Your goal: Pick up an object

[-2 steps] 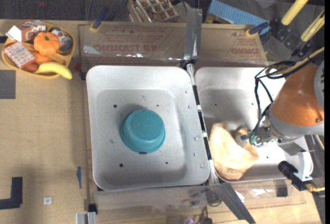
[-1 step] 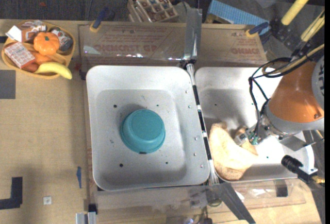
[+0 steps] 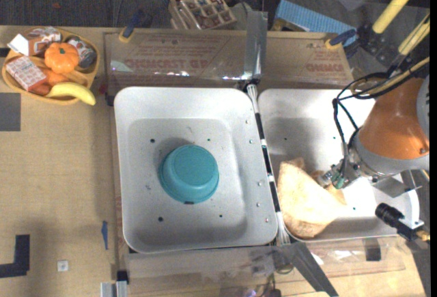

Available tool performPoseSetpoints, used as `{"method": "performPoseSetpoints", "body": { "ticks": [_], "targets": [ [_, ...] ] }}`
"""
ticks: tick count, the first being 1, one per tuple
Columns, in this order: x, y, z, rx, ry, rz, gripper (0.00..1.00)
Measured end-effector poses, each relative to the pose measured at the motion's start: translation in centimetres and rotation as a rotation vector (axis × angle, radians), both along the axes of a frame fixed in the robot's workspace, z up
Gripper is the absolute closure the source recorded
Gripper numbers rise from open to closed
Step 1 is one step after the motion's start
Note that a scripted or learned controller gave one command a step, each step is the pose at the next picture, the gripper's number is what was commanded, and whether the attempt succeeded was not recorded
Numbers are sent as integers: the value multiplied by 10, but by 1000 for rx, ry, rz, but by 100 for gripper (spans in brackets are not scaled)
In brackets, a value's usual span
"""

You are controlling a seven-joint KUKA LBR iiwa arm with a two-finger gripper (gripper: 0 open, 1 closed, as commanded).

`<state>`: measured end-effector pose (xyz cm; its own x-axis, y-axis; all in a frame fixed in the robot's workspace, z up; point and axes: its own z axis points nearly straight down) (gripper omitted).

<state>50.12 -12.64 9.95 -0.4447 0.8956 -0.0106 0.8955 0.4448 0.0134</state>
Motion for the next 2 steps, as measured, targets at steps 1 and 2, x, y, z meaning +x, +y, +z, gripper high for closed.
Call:
{"method": "performPoseSetpoints", "body": {
  "ticks": [1, 2],
  "targets": [
    [-21, 18, 70, -1, 12, 279, 100],
    [-21, 18, 71, -1, 12, 279, 0]
  ]
}}
